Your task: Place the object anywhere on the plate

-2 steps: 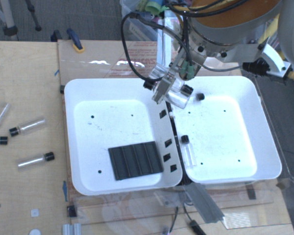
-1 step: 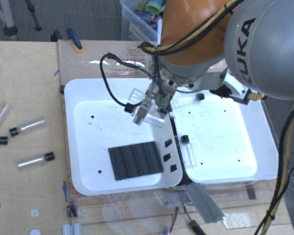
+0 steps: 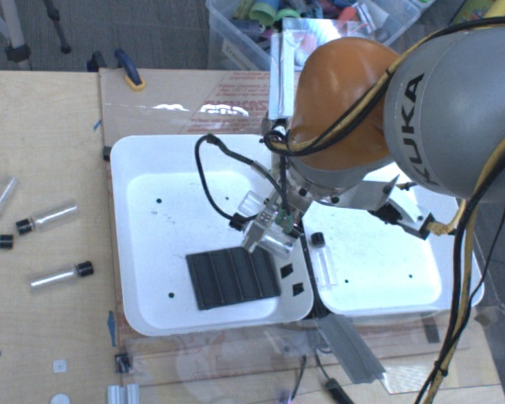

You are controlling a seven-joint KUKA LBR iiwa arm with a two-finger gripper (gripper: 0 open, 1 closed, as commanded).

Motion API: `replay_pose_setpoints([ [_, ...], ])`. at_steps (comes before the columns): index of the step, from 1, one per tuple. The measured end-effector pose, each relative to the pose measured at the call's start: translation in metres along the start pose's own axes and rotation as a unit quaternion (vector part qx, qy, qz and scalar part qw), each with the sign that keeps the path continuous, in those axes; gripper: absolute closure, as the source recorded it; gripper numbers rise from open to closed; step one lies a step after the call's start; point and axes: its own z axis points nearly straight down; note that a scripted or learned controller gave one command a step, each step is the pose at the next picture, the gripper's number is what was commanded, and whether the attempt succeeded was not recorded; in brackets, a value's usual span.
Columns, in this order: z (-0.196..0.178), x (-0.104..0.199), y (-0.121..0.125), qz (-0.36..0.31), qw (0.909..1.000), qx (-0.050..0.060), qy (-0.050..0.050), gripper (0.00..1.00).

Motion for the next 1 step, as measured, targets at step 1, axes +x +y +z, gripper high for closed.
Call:
replay_pose_setpoints([
  [1, 0.0828, 0.0699, 0.0205, 0.184, 0.9830, 0.002, 0.001, 1.00],
])
